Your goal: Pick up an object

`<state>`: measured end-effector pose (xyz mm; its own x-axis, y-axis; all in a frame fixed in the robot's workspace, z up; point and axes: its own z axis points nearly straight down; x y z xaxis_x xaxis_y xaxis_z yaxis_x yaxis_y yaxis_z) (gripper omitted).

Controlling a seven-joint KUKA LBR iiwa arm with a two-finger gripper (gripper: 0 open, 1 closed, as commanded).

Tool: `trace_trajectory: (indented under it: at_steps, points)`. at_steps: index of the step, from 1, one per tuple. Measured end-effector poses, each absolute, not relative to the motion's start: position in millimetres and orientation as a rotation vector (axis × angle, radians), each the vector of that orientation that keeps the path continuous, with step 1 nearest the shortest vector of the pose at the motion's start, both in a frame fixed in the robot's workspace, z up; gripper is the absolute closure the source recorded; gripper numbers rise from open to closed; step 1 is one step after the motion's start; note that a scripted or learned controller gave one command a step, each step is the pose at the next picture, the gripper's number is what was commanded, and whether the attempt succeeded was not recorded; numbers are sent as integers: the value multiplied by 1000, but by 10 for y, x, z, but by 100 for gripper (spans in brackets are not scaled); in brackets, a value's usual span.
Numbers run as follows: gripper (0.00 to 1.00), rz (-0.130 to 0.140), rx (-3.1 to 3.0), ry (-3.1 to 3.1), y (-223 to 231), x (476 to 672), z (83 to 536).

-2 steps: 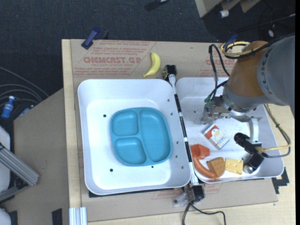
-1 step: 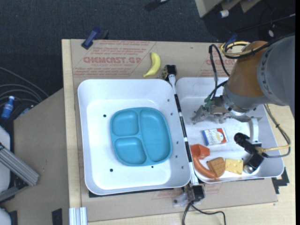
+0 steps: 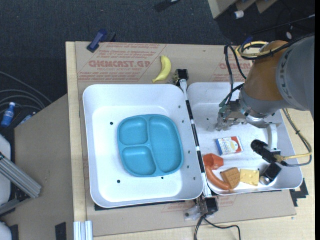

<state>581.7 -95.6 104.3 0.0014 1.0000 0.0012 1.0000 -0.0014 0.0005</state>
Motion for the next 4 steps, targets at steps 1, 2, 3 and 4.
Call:
trace_trajectory:
  at_steps: [1,2,3,4]
  points:
    - [0,-2,-2222,-2219,-956,5816,1042]
    - [100,-3,-2223,-2220,-953,5820,1141]
    - [0,-3,-2223,-2219,-952,5819,1140]
    - [0,2,-2220,-2219,-916,5621,841]
